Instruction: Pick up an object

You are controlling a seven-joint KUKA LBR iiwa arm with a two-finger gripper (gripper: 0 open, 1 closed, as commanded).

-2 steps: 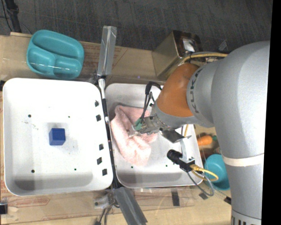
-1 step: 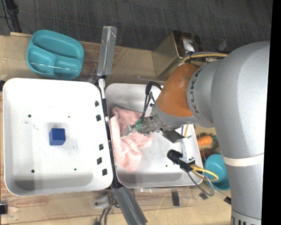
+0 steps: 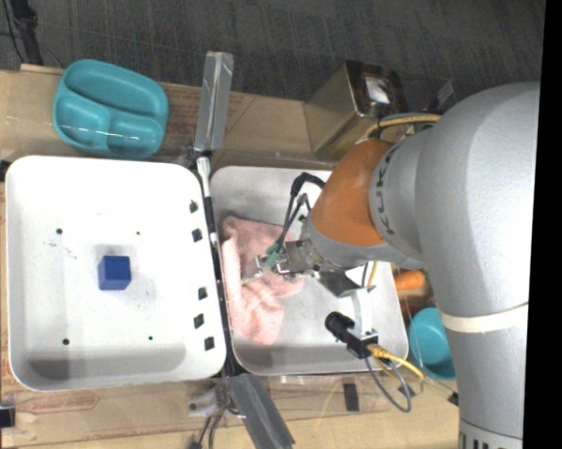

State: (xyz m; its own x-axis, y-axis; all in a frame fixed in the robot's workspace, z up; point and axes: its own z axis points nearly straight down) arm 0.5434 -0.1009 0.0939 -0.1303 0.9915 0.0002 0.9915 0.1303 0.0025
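A pink cloth (image 3: 252,283) lies crumpled along the left side of the right bin (image 3: 302,361). My gripper (image 3: 279,262) is down on the cloth's upper right part, under the orange band of the wrist. The wrist body hides most of the fingers. A small blue cube (image 3: 115,272) sits alone in the middle of the left bin (image 3: 38,206), far from the gripper.
A teal moulded tray (image 3: 110,107) lies on the bench behind the left bin. An orange object (image 3: 410,281) and a teal cup (image 3: 435,341) sit at the right bin's right edge, partly behind the arm. A black connector with a yellow cable (image 3: 355,337) hangs over the bin.
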